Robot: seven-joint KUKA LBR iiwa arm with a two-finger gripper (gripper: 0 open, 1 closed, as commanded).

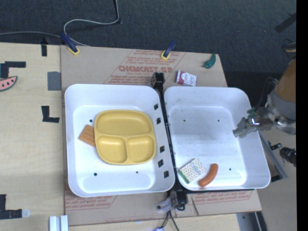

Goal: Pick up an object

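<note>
A sausage (208, 175) lies in the right bin (240, 100), close to its near wall, just beside a small packet (191, 170) at the near left corner. The middle and far floor of that bin are open. The hand (243, 128) hangs over the bin's right rim, holding nothing; whether it is apart or together I cannot tell. In the left bin (77, 100), a yellow tray (126, 136) overlaps a cracker (87, 135). Both bins sit on the counter (29, 105).
</note>
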